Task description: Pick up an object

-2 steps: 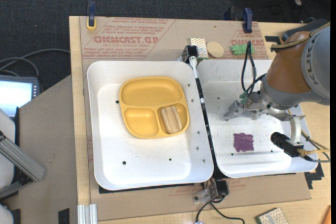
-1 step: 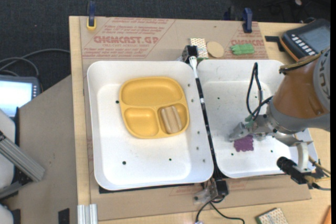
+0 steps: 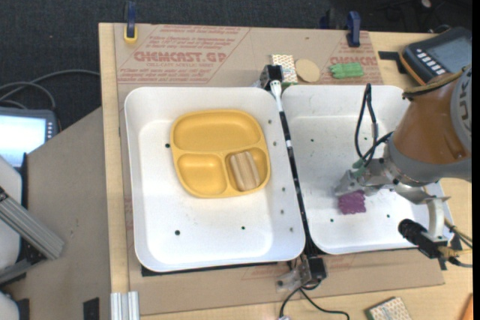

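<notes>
I see the purple block (image 3: 351, 201) lying in the right bin (image 3: 322, 124), near its front, with the gripper (image 3: 365, 180) low just above and behind it, maybe touching. To grasp well, I'd centre over the block, straddle it squarely and close before lifting straight up. I cannot tell the gripper's state from here; nothing shows as held.

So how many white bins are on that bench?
2. The left bin holds a yellow tray; the right bin holds a purple object.
</notes>
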`<state>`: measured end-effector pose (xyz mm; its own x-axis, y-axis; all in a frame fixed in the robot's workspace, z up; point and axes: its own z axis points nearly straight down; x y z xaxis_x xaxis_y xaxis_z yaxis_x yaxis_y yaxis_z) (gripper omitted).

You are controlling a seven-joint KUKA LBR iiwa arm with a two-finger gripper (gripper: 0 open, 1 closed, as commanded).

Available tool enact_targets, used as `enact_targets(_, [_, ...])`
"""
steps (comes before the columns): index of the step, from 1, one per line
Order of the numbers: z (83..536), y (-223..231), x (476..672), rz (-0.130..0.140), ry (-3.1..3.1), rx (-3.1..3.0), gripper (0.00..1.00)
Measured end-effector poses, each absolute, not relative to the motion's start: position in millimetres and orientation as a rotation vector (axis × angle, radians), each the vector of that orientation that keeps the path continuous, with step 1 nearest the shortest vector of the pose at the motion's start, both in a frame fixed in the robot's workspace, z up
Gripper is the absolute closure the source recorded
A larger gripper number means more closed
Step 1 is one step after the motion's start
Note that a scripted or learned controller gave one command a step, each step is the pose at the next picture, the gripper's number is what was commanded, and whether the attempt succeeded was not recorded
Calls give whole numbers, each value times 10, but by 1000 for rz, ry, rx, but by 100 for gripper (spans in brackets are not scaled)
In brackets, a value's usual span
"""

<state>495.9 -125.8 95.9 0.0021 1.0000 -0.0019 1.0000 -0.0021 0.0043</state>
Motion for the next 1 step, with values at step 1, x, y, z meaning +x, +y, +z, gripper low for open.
enact_targets(1, [1903, -533, 5465, 17, 2227, 2204, 100])
